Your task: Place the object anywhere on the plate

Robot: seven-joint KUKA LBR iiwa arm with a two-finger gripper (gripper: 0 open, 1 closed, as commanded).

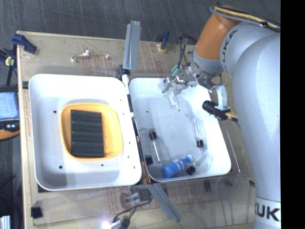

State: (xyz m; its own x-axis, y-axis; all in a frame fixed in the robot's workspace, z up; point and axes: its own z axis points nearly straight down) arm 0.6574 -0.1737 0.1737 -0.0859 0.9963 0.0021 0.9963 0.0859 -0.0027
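Looking down at the tabletop (71, 209), I take the right-hand white bin (217, 168) as my landmark. My gripper (172, 90) sits over that bin's far-left corner, low above the floor of the bin, with the grey arm (252, 66) and its orange band (212, 37) rising beyond the bin's far-right corner. I cannot tell whether the gripper is parted or closed; nothing shows clearly there against the white.

Inside the bin, near its front wall, lies a crumpled blue bottle (175, 168). Clear tubes with black caps are scattered around it: one (154, 144) toward the bin's left wall, one (199, 132) toward its right wall, and another (198, 165) just beside the blue bottle at the front.

Left of my landmark bin, touching it along one edge, stands the second white bin (43, 171). It carries the yellow plate (112, 128), and a dark ribbed block (87, 132) lies on that plate's middle.
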